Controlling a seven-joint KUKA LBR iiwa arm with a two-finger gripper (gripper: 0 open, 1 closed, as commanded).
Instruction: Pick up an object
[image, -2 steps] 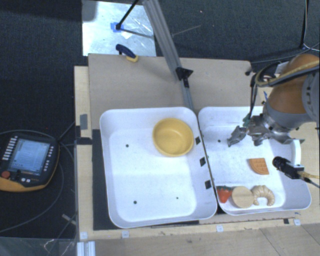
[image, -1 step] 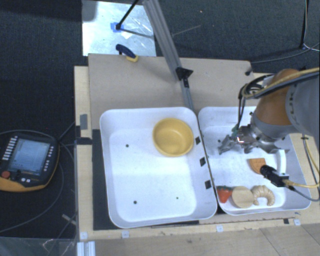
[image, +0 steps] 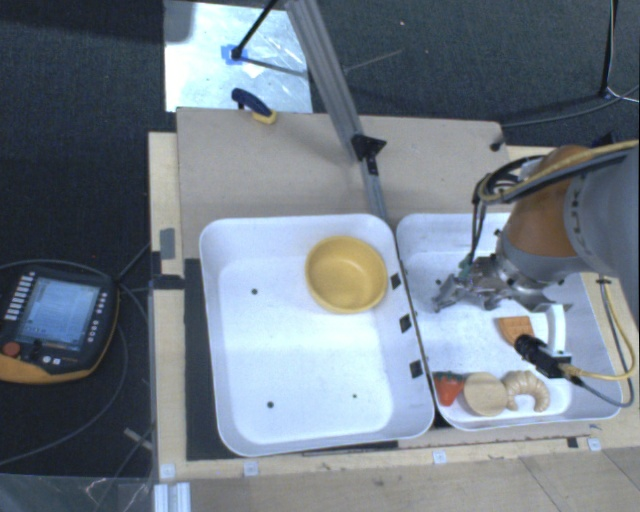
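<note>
My gripper (image: 448, 294) hangs low over the left half of the right bin (image: 430, 240), pointing toward the wall between the two bins. I see nothing held in it. An orange-brown flat piece (image: 513, 327) lies just to its right, partly under the wrist. Along the front wall of the right bin lie a small red item (image: 449, 388), a round tan disc (image: 484, 395) and a pale croissant-shaped thing (image: 528, 388). A yellow bowl (image: 346, 273) sits upright in the back right of the left bin (image: 240, 400).
The grey arm with its orange band (image: 545, 215) covers the back right of the right bin. A metal pole (image: 340, 90) slants across the back of the bench. A teach pendant (image: 50, 320) lies on the floor at left.
</note>
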